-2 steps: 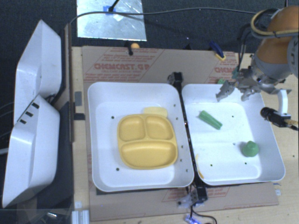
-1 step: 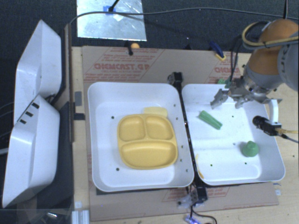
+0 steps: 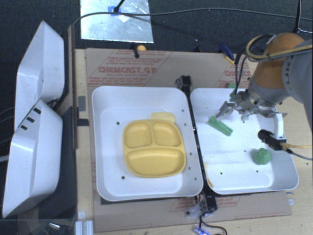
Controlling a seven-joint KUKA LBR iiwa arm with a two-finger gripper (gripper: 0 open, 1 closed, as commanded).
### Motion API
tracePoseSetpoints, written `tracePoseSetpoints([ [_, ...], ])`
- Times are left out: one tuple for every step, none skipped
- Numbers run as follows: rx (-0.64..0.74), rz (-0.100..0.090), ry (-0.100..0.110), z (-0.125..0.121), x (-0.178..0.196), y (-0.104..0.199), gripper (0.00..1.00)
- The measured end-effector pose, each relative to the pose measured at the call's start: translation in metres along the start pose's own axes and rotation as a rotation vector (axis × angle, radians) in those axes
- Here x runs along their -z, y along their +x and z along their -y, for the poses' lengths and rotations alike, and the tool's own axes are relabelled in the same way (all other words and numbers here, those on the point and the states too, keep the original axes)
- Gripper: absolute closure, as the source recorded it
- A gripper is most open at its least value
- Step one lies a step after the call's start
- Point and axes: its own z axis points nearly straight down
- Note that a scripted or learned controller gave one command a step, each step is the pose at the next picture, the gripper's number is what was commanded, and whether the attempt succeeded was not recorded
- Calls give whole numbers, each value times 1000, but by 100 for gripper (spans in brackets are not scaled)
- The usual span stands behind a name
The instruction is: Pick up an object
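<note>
Right bin (image 3: 244, 182): gripper (image 3: 234, 108) spread open, grasping nothing, above green stick (image 3: 220, 126); green lump (image 3: 262, 156) apart.

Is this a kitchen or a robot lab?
Probably a robot lab: a grey robot arm reaches over two white bins on a cardboard-covered bench, with loose cables around.

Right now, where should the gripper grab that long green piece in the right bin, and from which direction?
Probably across the middle of the green stick, coming straight down from above. It lies flat and slanted on the right bin floor, so the fingers should likely close across its narrow width. The gripper is just beside its upper end.
</note>
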Motion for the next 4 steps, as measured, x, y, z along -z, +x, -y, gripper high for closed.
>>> tracePoseSetpoints([
  [0, 0, -3, -1, -49, 0, 0],
  [0, 1, -9, -2, -36, 0, 100],
  [0, 1, -7, -5, 7, 1, 100],
  [1, 1, -6, -10, 50, 0, 100],
])
